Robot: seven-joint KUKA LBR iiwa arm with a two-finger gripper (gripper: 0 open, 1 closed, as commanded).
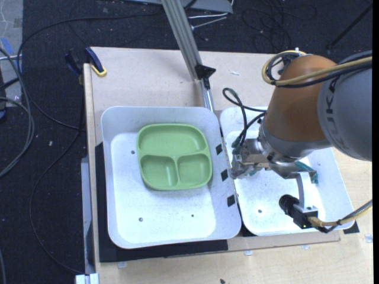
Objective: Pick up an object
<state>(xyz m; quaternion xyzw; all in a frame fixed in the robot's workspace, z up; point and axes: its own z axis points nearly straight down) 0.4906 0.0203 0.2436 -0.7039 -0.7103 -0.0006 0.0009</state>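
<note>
**Arm low in the right bin, plate waiting in the left**

The green plate (175, 157), a three-section plastic one, lies flat in the left bin (118, 218), a little toward twelve o'clock of its middle and upright. The arm (308, 108) comes in from three o'clock and hangs over the right bin (260, 215), with the gripper (241, 165) down near that bin's nine o'clock wall, just beside the divide between the bins. The wrist hides the fingers, so whether the hand is open or closed cannot be told, and nothing is seen in it.

If the plate is the target, the sound approach is probably to lift clear of the wall, cross toward nine o'clock, and come down on the plate's three o'clock rim, one finger inside and one outside. A flat plate offers little else to pinch.
</note>
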